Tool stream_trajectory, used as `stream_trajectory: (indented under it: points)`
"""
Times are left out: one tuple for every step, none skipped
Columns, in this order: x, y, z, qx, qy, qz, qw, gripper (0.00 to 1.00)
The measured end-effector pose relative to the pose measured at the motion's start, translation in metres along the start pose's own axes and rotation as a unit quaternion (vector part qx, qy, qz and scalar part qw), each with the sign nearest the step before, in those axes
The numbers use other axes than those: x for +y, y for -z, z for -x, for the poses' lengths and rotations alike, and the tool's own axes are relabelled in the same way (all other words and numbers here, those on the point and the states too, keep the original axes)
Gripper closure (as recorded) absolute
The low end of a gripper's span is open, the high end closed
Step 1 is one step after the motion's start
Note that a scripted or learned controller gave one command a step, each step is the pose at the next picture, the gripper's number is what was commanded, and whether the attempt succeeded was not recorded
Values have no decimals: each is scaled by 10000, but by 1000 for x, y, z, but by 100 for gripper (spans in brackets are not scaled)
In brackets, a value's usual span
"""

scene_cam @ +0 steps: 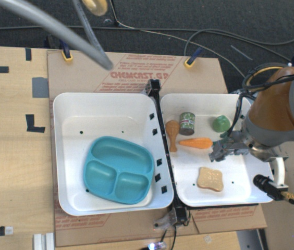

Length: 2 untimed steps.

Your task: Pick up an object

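The right bin (241, 194) holds a small green-labelled can (187, 123), a green ball (221, 123), an orange carrot (196, 144), a tan wooden piece (172, 135) and a slice of bread (210, 179). My gripper (221, 152) hangs low in this bin, just right of the carrot's tip and below the green ball. Nothing shows between its dark fingers, and I cannot make out how they stand. The grey arm with its orange band (274, 108) covers the bin's right side.
The left bin (66, 119) holds a blue divided tray (118, 169). A black divider (160, 139) runs between the bins. Cables loop behind the right bin. Cardboard lies under both bins on the wooden bench.
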<state>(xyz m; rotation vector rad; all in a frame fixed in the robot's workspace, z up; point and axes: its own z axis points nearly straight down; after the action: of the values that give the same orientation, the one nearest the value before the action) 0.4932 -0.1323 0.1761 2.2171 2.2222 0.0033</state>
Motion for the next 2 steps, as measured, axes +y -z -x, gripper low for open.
stream_trajectory:
  points:
    - [1,48,0,-4,-2,1,10000,100]
    - [13,50,-63,10,26,-20,10000,100]
